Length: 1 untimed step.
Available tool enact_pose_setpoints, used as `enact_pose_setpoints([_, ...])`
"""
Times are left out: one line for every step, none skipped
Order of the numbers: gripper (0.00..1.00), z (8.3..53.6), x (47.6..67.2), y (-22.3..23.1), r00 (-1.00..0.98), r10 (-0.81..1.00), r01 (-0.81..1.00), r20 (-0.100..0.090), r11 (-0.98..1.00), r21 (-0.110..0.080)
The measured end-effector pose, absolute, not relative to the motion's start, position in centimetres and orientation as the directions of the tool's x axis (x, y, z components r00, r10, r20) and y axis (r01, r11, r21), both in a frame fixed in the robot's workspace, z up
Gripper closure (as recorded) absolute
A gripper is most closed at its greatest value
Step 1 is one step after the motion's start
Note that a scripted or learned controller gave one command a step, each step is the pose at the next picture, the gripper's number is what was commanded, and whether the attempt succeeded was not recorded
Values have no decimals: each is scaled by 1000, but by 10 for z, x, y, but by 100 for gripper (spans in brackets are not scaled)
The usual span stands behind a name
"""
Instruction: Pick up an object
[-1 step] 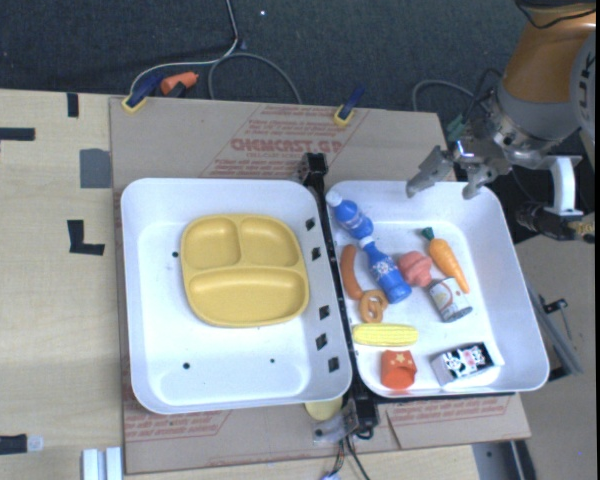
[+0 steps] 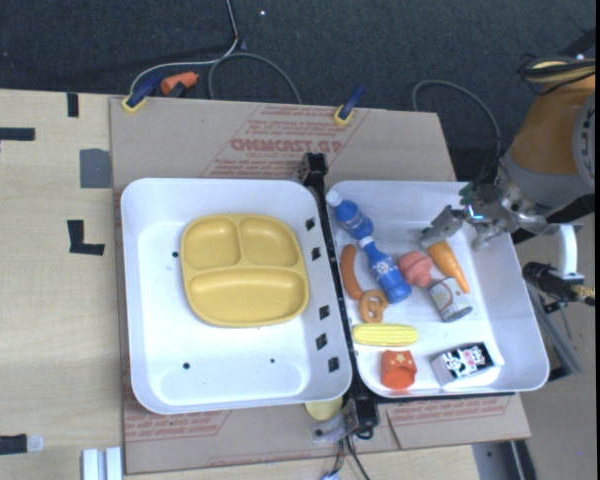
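A pale wooden bench (image 2: 40,298) under brown cardboard (image 2: 270,138), with dark, perhaps carpeted, floor (image 2: 380,18) behind.

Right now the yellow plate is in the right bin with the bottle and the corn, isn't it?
Not quite. The camera view shows the yellow plate alone in the left bin. The bottle and the corn do lie in the right bin, among the other small things.
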<state>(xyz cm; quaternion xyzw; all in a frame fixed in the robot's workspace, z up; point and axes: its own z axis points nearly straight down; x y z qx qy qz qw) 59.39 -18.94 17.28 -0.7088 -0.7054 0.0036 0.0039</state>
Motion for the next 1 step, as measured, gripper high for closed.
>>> enact_pose_setpoints([0,85,614,-201,-1,1000,1000,-2,1,-3])
